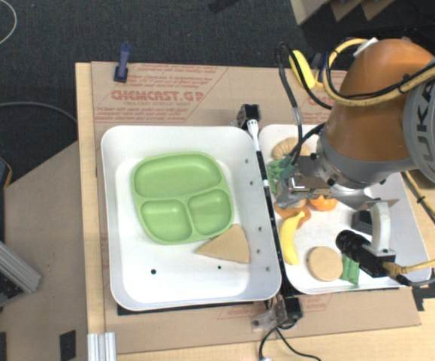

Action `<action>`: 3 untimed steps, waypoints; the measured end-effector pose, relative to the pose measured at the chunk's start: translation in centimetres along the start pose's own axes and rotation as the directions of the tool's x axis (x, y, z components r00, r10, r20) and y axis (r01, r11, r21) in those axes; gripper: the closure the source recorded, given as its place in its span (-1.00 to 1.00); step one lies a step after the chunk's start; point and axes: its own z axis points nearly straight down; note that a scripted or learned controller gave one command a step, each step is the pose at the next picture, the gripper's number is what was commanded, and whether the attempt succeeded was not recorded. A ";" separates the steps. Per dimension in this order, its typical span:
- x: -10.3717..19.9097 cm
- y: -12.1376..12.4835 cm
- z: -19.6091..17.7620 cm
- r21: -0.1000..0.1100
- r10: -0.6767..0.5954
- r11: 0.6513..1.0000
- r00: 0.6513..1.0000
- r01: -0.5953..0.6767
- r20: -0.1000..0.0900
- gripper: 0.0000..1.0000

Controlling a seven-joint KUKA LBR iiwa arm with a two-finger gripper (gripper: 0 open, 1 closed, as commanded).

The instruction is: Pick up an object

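A: Where is the arm (386, 104) right now?

B: Low over the right bin (405, 224), with the hand (296, 186) down near that bin's left wall, among the toy food. A green item (277, 170) sits just by it, a round tan piece (285, 149) lies above that, and something orange (322, 201) peeks out under the wrist.

A: Is it clamped on anything?

B: I cannot tell. The wrist covers the business end, so whether it is apart or together is hidden, and nothing is plainly gripped.

A: What else could be picked?

B: A yellow banana (288, 241) along the left wall and a round cookie-like disc (324, 263) toward the front. The left bin (119, 201) holds a green divided plate (181, 196) and a tan wedge (226, 245) touching its lower corner.

A: So which step is this?

B: I judge it the descent or the grasp itself, in the crowded corner. Next it needs a firm close on one item, then a straight lift clear of the bin wall and neighbours.
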 end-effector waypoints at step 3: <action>-1.8 0.0 -14.4 0.015 0.018 1.000 1.000 -0.018 0.005 1.00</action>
